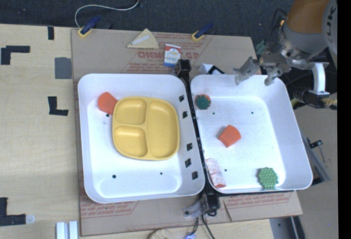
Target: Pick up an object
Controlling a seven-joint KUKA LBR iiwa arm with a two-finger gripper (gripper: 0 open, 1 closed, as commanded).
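Two fingers of the claw [255, 74] stand spread wide, pinching nothing, above the right bin's [296, 139] far rim.

Below and left of the claw lie an orange block [229, 136] and a teal ball [203, 101]; a green object [267, 177] sits far below.

I saw the right bin [285, 117] mostly open through its centre; an orange block [229, 136] sat mid-floor, a green ball [203, 101] by the far-left corner, a green cluster [267, 177] near the near-right corner
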